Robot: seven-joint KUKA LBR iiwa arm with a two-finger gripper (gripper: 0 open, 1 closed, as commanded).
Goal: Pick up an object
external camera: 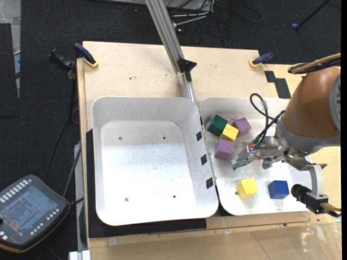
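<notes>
Orange band [314, 99], grey wrist [303, 140], black cable [261, 106]

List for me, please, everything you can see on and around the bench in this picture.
left bin: 1, white, left half of bench
right bin: 1, white, right half of bench
green cube: 1, green, top of right bin
purple cubes: 2, purple, one beside the green cube, one lower at
yellow cubes: 2, yellow, one among the cluster, one apart near the front at
blue cube: 1, blue, front right of right bin
clamps: 2, blue and yellow, bench's back corners
pendant: 1, grey, floor at left
arm: 1, grey and orange, from right
pincer: 1, grey, over right bin
</notes>
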